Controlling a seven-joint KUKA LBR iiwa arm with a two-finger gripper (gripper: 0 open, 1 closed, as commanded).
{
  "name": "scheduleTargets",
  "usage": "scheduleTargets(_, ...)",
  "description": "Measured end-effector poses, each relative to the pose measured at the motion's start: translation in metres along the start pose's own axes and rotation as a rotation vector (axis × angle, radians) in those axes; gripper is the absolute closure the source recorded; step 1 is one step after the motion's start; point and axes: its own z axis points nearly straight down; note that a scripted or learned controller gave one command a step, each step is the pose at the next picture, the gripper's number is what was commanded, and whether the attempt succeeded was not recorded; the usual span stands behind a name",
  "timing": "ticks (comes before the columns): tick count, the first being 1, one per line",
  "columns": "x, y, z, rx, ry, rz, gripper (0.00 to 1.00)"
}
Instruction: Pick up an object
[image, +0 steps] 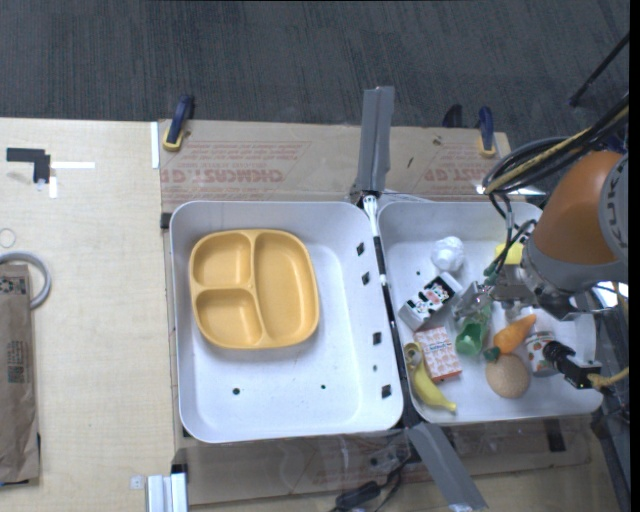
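Several small items crowd the right bin (400, 250), where the gripper (483, 298) hangs low over a green object (471, 335) just below it, apparently choosing a target, though its grip state cannot be told.

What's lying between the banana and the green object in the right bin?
In the camera view, a small pinkish-orange box lies between the banana and the green object, on the right bin floor.
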Motion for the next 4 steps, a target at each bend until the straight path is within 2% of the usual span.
scheduleTargets(1,-0.018,-0.002,-0.001,-0.002,0.0,0.014,0.0)
scheduleTargets(2,-0.018,-0.002,-0.009,-0.002,-0.001,0.017,1.0)
scheduleTargets(3,0.011,0.014,-0.009,-0.002,-0.001,-0.087,1.0)
scheduleTargets(4,0.084,0.042,-0.158,-0.001,-0.002,-0.217,1.0)
